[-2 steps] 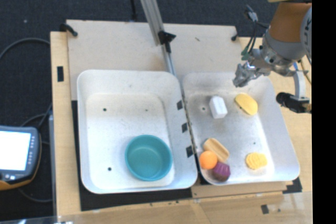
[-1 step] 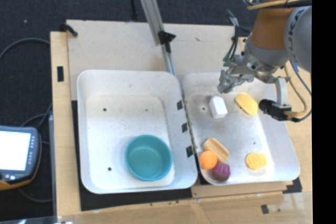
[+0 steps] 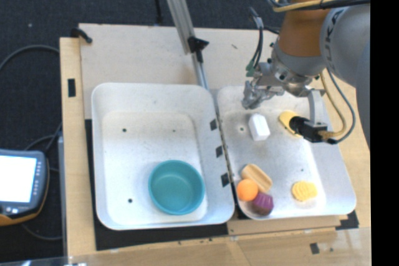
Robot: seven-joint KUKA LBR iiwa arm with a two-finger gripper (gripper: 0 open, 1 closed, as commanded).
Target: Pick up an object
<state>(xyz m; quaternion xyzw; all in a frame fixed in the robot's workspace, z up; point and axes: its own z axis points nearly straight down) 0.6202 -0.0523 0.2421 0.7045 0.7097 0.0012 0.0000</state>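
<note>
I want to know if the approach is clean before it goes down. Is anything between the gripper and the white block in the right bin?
Nothing visible. The gripper hangs just above and beside the white block, with bare bin floor between. The yellow piece lies off to one side.

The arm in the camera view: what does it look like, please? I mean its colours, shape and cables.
The arm is thick, rounded and grey, with a wide orange band above the wrist. Grey cables loop over the top of the orange part, and thin dark and green cables run down beside the wrist. The gripper is a small, grey metal part below the wrist.
</note>
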